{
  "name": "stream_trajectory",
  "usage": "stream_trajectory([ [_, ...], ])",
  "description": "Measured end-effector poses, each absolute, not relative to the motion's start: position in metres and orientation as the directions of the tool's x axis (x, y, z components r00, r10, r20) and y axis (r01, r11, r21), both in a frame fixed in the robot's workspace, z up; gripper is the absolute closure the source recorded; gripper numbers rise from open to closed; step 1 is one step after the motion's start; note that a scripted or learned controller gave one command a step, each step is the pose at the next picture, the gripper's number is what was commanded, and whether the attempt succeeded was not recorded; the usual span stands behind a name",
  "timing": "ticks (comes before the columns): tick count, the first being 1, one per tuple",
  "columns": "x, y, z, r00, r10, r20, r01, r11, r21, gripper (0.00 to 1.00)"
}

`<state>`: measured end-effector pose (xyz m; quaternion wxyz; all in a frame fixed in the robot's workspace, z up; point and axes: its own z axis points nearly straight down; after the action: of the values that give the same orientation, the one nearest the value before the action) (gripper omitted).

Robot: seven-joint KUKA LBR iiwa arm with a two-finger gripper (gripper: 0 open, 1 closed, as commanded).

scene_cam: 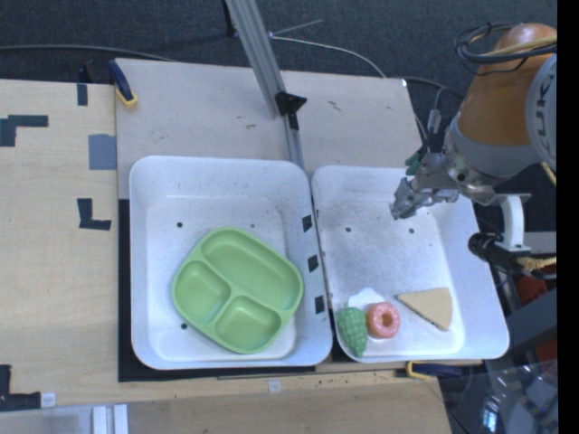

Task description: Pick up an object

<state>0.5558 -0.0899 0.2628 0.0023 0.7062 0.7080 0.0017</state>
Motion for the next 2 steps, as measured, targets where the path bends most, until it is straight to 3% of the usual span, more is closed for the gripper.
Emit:
stream_trajectory([
  [2,0.559,0.028,0.258,-0.007,1.000,0.002,1.000,0.007,-0.002,1.00],
])
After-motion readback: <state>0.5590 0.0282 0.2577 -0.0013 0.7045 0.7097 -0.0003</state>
